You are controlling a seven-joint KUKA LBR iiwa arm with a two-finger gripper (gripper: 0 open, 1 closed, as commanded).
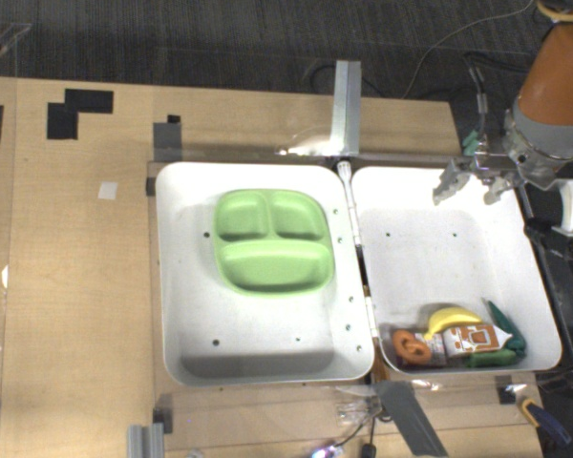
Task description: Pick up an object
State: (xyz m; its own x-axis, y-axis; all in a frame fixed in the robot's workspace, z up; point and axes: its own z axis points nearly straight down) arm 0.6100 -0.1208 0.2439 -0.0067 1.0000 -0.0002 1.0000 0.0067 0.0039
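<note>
The claw (470,187) hangs spread wide and holding nothing over the far edge of the right bin (458,256). The objects, a banana (452,320) among them, lie heaped in that bin's near corner, untouched. Picking has not begun.

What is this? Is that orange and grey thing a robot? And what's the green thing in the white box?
Yes, that is a robot arm, reaching in from the right. The camera sits above the bench and looks down. At the arm's end is a claw with two fingers, spread apart and holding nothing. It hovers over the right white bin. In that bin's near corner lies a pile of toy food: a yellow banana, a small box, something orange and something green. The left white bin holds a green divided plate with three sections. The robot's job is to pick something up.
</note>
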